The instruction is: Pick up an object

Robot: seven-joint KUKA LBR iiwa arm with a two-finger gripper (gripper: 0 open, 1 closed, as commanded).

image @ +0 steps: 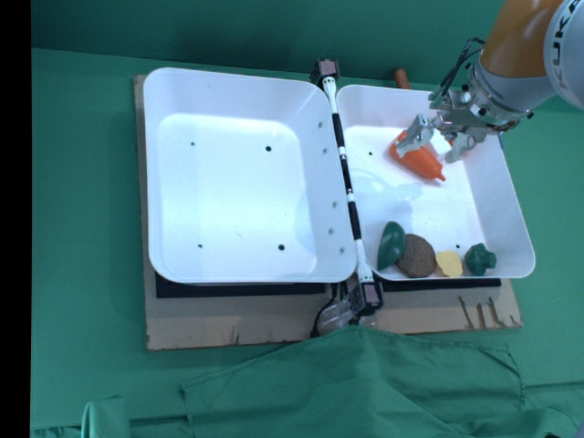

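An orange carrot-shaped object (422,160) lies in the right bin (511,217), in its far half and near the middle. My gripper (437,140) hangs right over it, reaching in from the upper right. Its two fingers are spread apart, one at the carrot's left end and the other (456,147) over its right part. The carrot looks to be resting on the bin floor, partly covered by the gripper.
Along the right bin's near wall sit a green pepper-like piece (391,243), a brown round lump (417,255), a small yellow piece (448,263) and a dark green piece (479,259). The left bin (164,94) adjoins it. A small orange item (400,78) lies behind the right bin.
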